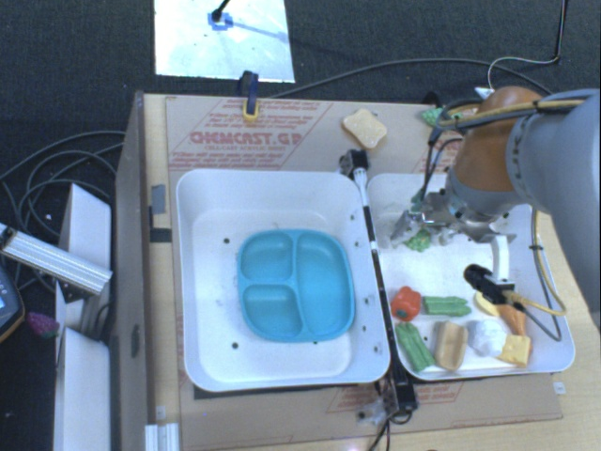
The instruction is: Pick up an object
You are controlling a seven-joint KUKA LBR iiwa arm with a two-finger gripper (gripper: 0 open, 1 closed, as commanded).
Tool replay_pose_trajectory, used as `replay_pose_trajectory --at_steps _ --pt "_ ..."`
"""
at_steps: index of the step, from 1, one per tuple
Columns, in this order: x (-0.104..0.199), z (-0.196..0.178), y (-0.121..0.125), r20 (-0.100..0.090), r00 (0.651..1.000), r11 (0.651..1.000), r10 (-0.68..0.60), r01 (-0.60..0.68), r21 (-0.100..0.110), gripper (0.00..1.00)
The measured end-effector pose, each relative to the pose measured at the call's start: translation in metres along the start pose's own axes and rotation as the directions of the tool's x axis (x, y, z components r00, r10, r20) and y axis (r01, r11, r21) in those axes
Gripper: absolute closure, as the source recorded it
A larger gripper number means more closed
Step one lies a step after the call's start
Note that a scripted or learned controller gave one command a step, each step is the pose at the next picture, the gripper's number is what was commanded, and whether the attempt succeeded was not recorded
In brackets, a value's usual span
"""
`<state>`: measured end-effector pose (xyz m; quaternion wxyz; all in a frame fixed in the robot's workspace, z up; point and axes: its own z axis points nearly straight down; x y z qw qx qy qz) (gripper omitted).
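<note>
Arm reaches low into the right bin point(563, 350), pincer point(420, 225) directly over a small green broccoli-like piece point(419, 241) near the bin's far left corner. Can't tell how wide the pincer stands. Looks like the approach-and-grasp step; next comes closing squarely on the piece, then lifting clear of the wall.

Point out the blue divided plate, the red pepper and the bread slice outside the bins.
blue divided plate point(296, 285): camera view, centre ridge.
red pepper point(407, 303): camera view, its body.
bread slice point(364, 128): camera view, top face.
</note>
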<state>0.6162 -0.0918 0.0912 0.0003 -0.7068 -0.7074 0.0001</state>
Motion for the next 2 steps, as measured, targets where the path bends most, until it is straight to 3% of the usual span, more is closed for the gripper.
replay_pose_trajectory --at_steps 1,2 --pt "-0.026 0.006 0.011 0.001 1.000 1.000 0.000 0.000 -0.003 0.00" --pt "-0.025 -0.004 0.012 0.001 1.000 1.000 -0.001 0.001 -0.006 1.00"
